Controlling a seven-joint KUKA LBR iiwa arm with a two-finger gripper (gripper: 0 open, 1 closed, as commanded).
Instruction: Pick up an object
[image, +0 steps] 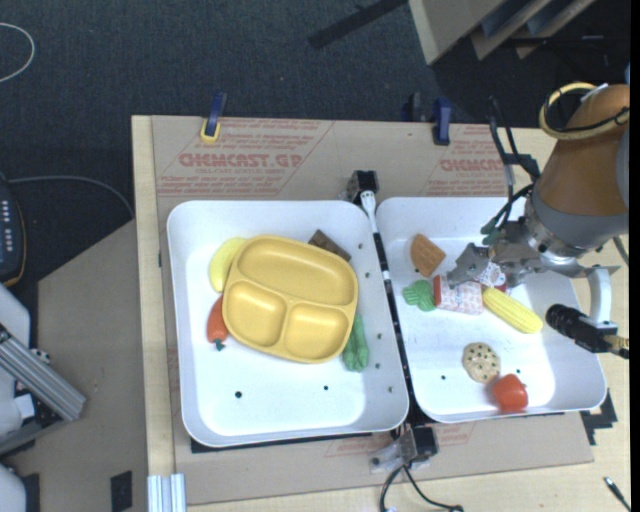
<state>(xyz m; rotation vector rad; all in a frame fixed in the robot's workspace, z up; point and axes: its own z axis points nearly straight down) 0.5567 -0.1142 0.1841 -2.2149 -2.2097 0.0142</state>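
arm (585, 180) hides part of right bin (560, 390) above corn (512, 309).

A yellow three-compartment plastic tray (288, 298) is lying in the left white bin (200, 380); a round speckled cookie (481, 361) is sitting in the right white bin (570, 385).

One fixed camera looks down at a slant on both white bins (190, 300); arm (585, 170) enters right.
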